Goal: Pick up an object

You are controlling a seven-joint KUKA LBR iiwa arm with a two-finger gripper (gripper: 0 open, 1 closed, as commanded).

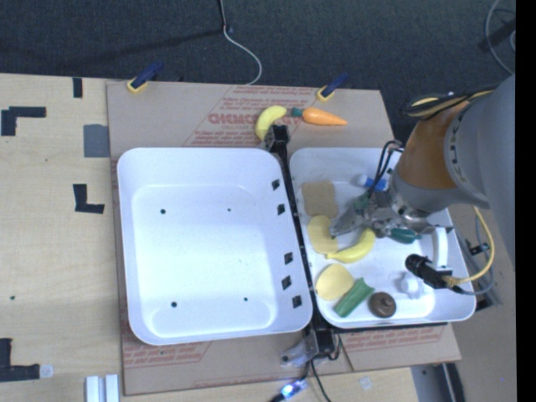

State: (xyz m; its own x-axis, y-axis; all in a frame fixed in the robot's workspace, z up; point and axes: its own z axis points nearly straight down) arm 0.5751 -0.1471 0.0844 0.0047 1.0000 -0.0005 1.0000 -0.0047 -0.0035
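- Camera view: two white bins sat side by side on a cardboard sheet; the left bin (201, 249) lay at centre-left of the frame, the right bin (419, 308) at centre-right.
- The arm (435, 157) reached in from the right edge and bent down over the right bin, orange band above the wrist.
- The gripper (347, 223) pointed toward the left of that bin, its tips low over the toys — whether it was open or closed, I could not tell, nor whether anything sat between the tips.
- Directly under and beside the tips lay a banana (358, 248), curved, touching a yellow piece (319, 233) to its left; this pair looked like the likeliest target.
- A tan square (319, 196) lay above them. Lower in the bin: a lemon (333, 281), a green stick (353, 297) touching it, and a brown disc (383, 305) just beside.
- Outside the bins, at upper centre, a second banana (268, 121) and a carrot (324, 118) rested on the cardboard.
- Risk, as I judged it: the banana and yellow piece were crowded together near the bin's left wall — the tips could land on both, or on a rounded edge, and the toy would slip out or be pushed aside instead of lifted.
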